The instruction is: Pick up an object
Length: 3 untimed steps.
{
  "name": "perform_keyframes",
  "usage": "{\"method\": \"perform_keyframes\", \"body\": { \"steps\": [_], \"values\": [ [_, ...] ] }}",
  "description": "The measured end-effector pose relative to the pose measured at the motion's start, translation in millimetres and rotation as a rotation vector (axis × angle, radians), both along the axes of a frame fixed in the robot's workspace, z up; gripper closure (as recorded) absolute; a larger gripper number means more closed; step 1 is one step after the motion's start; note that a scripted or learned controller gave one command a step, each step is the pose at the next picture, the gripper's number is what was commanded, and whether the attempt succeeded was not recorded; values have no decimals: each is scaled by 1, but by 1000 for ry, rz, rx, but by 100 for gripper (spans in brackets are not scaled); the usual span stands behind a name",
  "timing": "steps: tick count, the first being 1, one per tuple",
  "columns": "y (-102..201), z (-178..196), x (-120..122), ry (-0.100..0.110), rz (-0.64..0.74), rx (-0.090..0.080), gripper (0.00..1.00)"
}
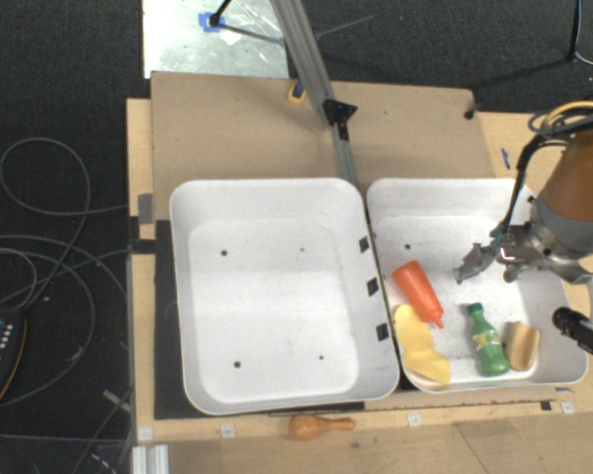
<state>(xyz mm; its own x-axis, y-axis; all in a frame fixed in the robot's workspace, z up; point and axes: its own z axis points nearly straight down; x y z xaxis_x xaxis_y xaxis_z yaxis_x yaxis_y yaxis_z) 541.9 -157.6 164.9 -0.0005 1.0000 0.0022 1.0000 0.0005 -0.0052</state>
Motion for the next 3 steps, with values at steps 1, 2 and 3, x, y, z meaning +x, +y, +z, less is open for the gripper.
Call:
{"method": "perform_keyframes", "body": {
  "steps": [1, 2, 3],
  "values": [
    [0, -46, -8, -1, 0, 0, 0],
    [-1, -32, -7, -7, -1, -3, 100],
    [2, 12, -2, -11, 5, -4, 100]
  ]
}}
